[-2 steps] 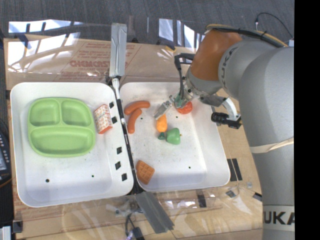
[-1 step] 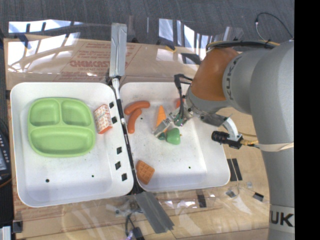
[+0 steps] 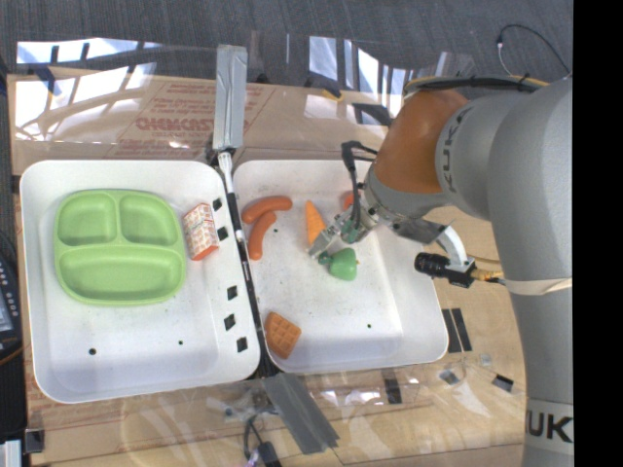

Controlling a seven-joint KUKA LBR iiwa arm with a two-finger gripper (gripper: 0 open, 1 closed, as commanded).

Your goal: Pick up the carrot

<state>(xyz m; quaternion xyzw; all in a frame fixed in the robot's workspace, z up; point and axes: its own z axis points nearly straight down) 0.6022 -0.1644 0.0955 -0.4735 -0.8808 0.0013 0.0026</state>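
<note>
The carrot (image 3: 313,222), a short orange cone, lies in the right bin (image 3: 389,334) near its upper middle, tip pointing up. My gripper (image 3: 333,242) hangs low just to the carrot's lower right, its fingertips close to the carrot's wide end and right above a green pepper (image 3: 343,264). The arm's grey wrist and orange band cover the bin's upper right. Nothing is visibly held between the fingers.
Two orange sausages (image 3: 263,220) lie left of the carrot. A waffle piece (image 3: 282,333) sits at the right bin's lower left. The left bin (image 3: 127,358) bears a green divided plate (image 3: 119,245) and a small red-and-white can (image 3: 201,231).
</note>
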